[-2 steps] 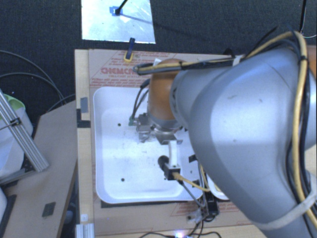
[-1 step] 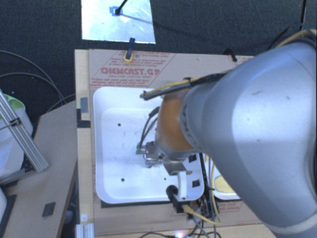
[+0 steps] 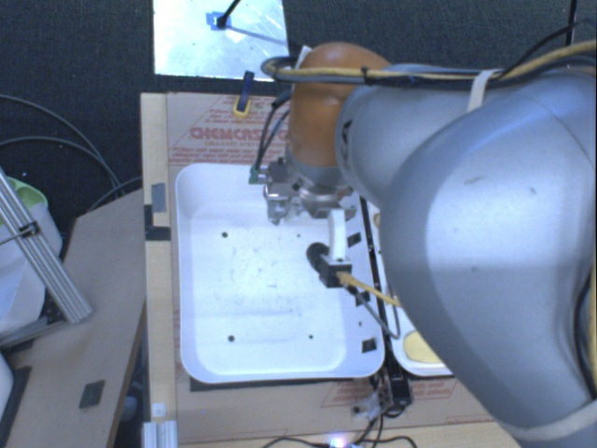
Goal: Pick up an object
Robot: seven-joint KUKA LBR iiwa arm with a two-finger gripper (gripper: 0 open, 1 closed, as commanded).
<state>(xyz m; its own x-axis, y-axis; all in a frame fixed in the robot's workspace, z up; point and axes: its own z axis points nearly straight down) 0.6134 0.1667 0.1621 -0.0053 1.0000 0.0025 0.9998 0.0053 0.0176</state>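
Observation:
My gripper [image 3: 278, 211] hangs over the far part of the left white bin [image 3: 201, 278], near its back wall. I see nothing held in it. A yellow object [image 3: 422, 349] lies in the right bin [image 3: 438, 370], showing just below my arm at the bin's near edge. The grey arm with its orange band [image 3: 322, 101] hides most of the right bin.
The bins rest on a cardboard sheet [image 3: 210, 129] on the bench. A shiny metal plate [image 3: 219, 21] lies behind it. A small blue and yellow item [image 3: 243, 96] sits on the cardboard's far edge. Aluminium rails [image 3: 37, 250] stand at the left.

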